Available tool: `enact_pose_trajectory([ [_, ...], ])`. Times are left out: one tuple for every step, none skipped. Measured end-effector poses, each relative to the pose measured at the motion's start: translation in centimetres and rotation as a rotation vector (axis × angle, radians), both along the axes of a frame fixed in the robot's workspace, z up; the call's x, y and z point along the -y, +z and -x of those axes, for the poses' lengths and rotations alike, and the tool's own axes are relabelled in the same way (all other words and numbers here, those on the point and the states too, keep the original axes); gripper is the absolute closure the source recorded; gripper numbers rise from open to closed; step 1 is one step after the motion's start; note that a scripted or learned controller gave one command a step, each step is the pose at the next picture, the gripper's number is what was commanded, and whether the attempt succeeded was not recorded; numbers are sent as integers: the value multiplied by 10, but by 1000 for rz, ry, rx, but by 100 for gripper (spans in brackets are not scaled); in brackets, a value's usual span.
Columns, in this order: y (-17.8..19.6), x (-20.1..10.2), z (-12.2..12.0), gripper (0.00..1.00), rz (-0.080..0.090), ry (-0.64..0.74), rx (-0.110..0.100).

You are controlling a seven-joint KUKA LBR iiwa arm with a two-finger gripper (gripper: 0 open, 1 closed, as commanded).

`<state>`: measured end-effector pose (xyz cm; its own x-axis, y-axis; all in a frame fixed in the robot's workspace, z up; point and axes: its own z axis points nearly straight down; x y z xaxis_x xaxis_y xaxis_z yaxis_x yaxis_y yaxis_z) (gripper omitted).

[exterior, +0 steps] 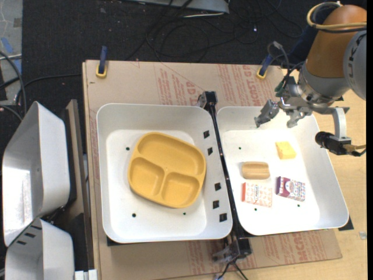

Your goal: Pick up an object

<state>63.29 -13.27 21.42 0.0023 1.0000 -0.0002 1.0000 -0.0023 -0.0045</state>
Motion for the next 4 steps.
enact_pose_trajectory([
  [-46, 6, -5, 0, 0, 0, 2],
  [-109, 2, -7, 0, 0, 3, 1],
  [-95, 2, -9, 100, 1, 2, 7],
  [-38, 11, -15, 100, 2, 0, 11],
])
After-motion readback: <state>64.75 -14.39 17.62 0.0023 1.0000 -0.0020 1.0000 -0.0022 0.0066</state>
